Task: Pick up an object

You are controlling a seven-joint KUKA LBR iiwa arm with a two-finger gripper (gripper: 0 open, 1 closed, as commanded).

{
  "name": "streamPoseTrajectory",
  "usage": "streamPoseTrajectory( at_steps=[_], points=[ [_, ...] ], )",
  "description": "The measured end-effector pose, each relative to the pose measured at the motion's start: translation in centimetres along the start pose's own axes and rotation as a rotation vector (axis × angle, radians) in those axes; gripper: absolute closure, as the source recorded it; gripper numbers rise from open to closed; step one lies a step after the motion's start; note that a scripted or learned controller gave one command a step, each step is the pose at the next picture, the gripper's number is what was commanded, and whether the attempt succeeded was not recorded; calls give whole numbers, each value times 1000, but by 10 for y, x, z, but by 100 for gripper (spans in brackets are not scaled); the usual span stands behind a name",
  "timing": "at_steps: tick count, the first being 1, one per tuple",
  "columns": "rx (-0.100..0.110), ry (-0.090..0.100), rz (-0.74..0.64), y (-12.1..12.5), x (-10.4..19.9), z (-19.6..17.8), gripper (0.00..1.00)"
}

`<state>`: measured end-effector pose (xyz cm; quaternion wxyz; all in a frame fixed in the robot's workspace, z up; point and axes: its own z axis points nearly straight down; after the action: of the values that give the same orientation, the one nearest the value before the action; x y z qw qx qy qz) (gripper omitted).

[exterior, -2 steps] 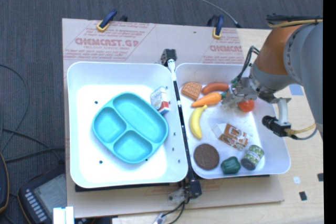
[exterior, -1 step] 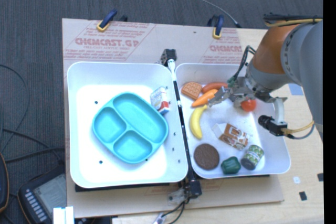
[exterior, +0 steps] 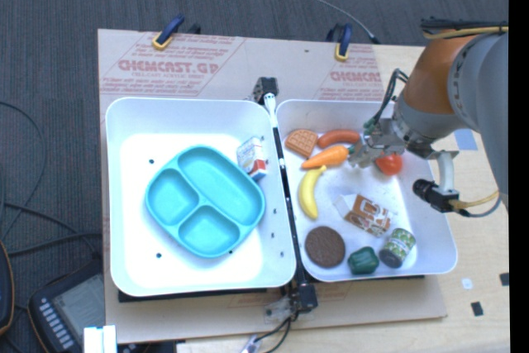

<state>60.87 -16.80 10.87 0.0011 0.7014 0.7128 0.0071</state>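
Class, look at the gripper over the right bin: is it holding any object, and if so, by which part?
It cannot be told. The gripper is low among the carrot, sausage and tomato, but no object shows between its fingers.

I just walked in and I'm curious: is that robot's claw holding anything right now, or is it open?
Gripper: low in the right bin, beside the carrot and the tomato; open or closed cannot be told.

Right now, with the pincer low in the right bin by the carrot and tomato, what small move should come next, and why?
Probably a short straight lift to check the grasp. The pincer sits low in the right bin, beside the carrot tip and the tomato, with the hot dog just behind. Nothing clearly shows between its tips, so lifting would reveal whether anything comes up.
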Motion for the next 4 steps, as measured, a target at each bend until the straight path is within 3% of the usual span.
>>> streamPoseTrajectory(
  at_steps=[1,2,3,4],
  points=[
    [-2,8,-5,2,6,0,0],
    [0,-14,16,-42,30,20,0],
    [0,-13,17,-121,53,19,0],
    [-3,-13,18,-120,53,9,100]
  ],
)
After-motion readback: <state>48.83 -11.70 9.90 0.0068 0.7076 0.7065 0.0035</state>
